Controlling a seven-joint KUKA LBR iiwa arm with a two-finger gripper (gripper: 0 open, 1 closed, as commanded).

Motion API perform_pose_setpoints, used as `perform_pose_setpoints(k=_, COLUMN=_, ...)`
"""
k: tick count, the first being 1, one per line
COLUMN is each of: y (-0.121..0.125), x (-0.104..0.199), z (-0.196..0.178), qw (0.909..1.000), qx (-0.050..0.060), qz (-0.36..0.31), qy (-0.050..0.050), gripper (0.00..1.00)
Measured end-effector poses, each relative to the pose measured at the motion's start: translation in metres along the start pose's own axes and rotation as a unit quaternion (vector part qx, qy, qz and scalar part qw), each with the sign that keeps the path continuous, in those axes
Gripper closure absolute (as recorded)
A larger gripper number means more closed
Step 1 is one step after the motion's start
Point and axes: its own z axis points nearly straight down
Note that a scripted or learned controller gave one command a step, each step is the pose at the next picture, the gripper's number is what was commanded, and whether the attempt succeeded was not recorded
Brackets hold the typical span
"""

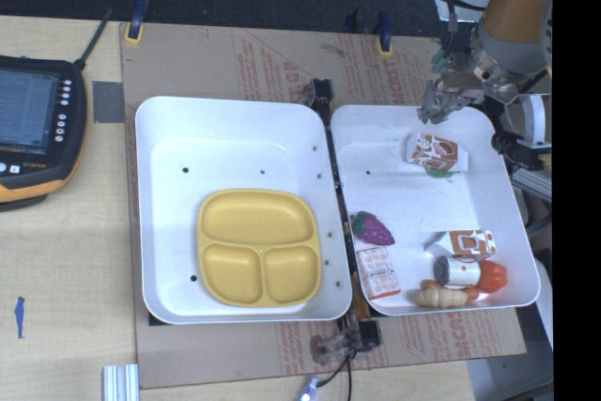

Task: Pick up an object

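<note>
My gripper hangs over the far edge of the right bin, just above and left of a small white and brown packet that lies on something green. Nothing shows between the fingers. Along the bin's left side lie a purple grape bunch and a white and orange sachet. At the bin's near right corner sit a brown and white carton, a white can, a red-orange tomato and a tan bread roll.
The left bin holds a yellow divided tray. A teach pendant lies at the bench's left edge. Clamps and cables sit between the bins at their far and near ends.
</note>
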Motion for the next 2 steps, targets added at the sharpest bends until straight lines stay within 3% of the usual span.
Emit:
perform_pose_setpoints(k=1, y=-0.001, x=-0.001, z=0.001, qw=1.0, qx=0.001, qz=0.0, qy=0.0, gripper=0.0)
perform_pose_setpoints(k=2, y=-0.006, x=0.011, z=-0.012, qw=1.0, qx=0.002, qz=0.0, qy=0.0, gripper=0.0)
